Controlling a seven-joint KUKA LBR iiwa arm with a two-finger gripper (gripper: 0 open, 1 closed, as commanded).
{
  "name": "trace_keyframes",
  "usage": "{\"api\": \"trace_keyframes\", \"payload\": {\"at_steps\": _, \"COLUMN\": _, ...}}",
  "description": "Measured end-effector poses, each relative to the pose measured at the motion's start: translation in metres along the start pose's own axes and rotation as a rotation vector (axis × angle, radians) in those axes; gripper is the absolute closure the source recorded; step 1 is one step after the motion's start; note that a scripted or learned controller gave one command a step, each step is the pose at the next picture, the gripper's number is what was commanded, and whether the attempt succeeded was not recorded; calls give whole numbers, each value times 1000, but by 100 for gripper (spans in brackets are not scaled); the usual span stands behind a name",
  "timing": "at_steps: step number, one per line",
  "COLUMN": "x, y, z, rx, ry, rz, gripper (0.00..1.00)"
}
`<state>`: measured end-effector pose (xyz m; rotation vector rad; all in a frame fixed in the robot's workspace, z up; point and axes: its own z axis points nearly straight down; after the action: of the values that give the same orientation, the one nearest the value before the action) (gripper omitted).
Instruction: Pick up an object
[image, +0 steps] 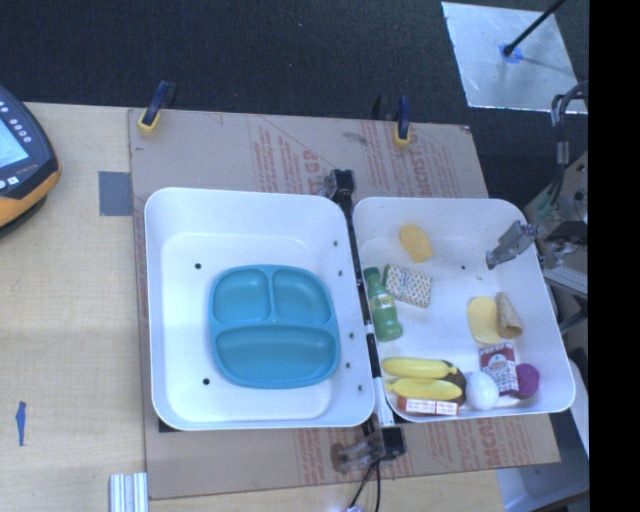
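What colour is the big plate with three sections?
The divided plate is light blue, lying in the left bin, seen in the camera view.

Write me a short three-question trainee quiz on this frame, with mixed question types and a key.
1. True or false: the blue plate lies in the left bin.
2. Multiple choice: the green bottle lies in the right bin (a) against its left wall, (b) in its far right corner, (c) under the end effector.
3. Fill in: the two bananas lie near the right bin's ____ edge, beside a white egg.

Key: 1 true; 2 a; 3 near (front). The end effector hovers over the right bin's upper right part, apart from the yellow corn.
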<state>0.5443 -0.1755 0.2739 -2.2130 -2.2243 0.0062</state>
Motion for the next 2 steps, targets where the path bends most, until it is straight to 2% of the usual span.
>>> {"api": "trace_keyframes", "payload": {"at_steps": 1, "x": -28, "y": 21, "z": 125, "rx": 9, "ry": 2, "rz": 0, "gripper": 0}}
{"api": "trace_keyframes", "payload": {"at_steps": 2, "x": -35, "y": 2, "z": 180, "rx": -13, "ry": -3, "rz": -2, "gripper": 0}}
